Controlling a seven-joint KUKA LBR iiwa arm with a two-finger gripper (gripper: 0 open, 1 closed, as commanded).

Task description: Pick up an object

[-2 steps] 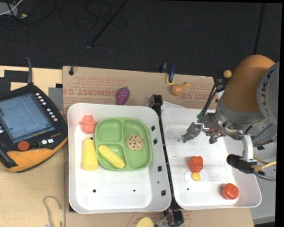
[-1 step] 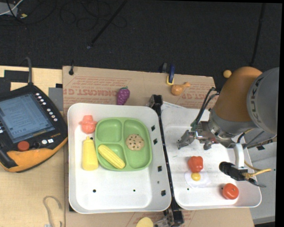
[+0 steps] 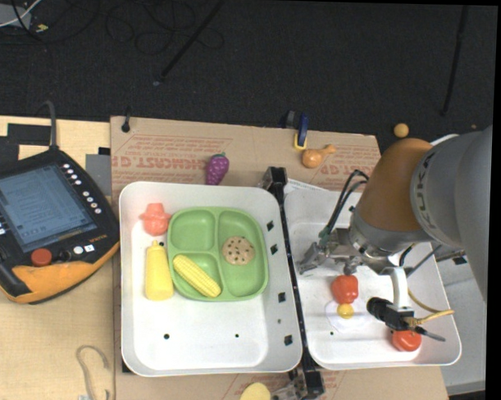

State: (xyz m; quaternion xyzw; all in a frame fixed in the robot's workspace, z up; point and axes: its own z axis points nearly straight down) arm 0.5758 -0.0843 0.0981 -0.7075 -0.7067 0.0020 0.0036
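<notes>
Brown cardboard [image 3: 236,147] lies flat under two white bins. Next in size is the grey arm [image 3: 448,194] with its orange band, which comes in from the right and hangs over the right bin [image 3: 442,351]. The left bin [image 3: 196,341] sits just beside it, and they touch along the middle. A black and orange screen pad [image 3: 40,220] rests on the bench to the left, well apart from the arm.

Inside the left bin is a green plate [image 3: 202,231] with three parts. A yellow bottle [image 3: 157,271] lies just left of the plate. Yellow corn [image 3: 197,276] sits in the plate's front part, and a cookie [image 3: 237,251] sits in its right part. A pink toy [image 3: 154,220] is by the bin's back left corner.

The claw [image 3: 335,257] is low in the right bin. I cannot tell if it is spread or pressed together. A red tomato [image 3: 344,288] lies just under it on the bin floor, and I cannot tell if they touch. Another small red toy [image 3: 406,340] lies near the bin's front right corner.

Purple grapes [image 3: 217,166] and an orange pear [image 3: 315,155] rest on the cardboard behind the bins.
</notes>
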